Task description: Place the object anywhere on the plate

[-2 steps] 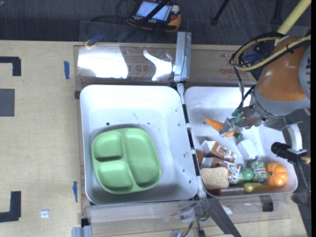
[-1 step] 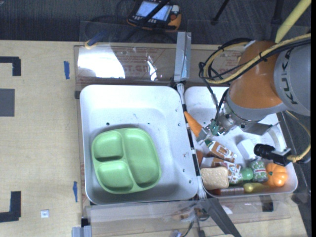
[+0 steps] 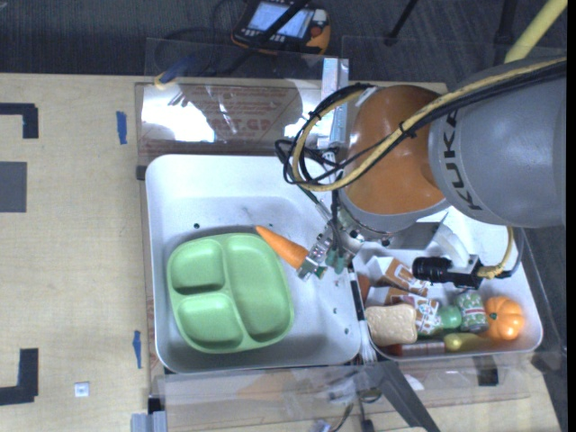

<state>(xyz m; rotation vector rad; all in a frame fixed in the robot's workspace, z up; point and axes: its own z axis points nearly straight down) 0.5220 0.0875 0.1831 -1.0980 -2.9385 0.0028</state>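
While the fingers [image 3: 317,261] pinch one carrot [image 3: 281,246], one green plate [image 3: 230,289] lies just beside.

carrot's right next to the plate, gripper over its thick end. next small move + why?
Probably a short shift toward the left of the view, to carry the carrot over the green plate. The gripper sits at the carrot's thick end, and its tip only reaches the plate's upper right rim, with most of it over the white bin floor. Grasp is unclear.
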